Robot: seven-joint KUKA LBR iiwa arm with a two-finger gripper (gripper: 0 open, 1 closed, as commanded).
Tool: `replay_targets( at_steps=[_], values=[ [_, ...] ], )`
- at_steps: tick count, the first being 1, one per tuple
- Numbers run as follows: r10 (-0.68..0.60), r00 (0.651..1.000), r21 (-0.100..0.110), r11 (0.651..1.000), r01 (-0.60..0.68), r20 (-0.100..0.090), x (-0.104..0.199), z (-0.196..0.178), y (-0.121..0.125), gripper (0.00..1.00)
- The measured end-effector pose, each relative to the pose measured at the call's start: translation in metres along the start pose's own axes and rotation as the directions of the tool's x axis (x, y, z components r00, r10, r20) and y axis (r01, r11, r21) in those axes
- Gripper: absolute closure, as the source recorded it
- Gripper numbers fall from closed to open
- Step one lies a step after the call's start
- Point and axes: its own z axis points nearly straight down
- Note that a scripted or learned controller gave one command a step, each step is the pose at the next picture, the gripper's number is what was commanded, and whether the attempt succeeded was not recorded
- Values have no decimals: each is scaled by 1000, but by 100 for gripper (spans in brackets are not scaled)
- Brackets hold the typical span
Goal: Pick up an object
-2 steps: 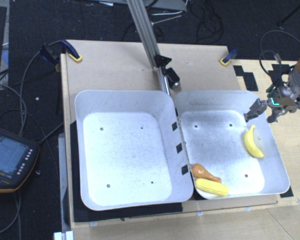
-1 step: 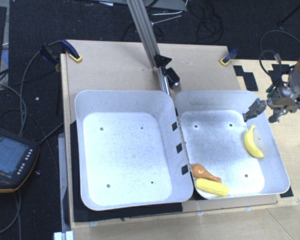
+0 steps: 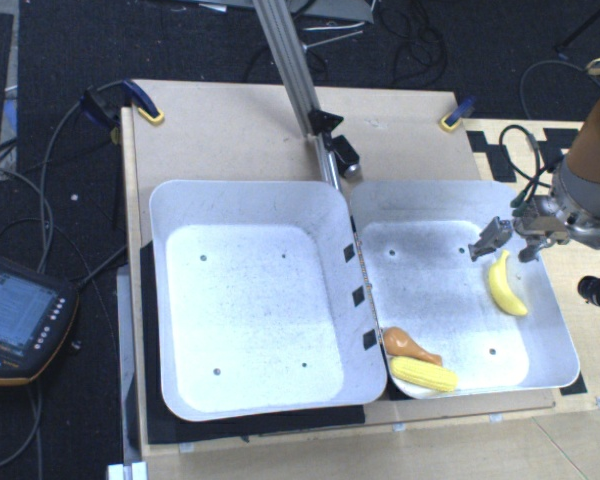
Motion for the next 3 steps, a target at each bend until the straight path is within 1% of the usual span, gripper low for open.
replay_targets(
  at_steps=[1,2,3],
  values=[
    [-1,1000,0,1000,1,0,8,59,3,0],
    [-3,1000,-8,1000,3,0,10,99,5,0],
    [-1,1000,-6,1000,1,1,9,90,4,100]
  ],
)
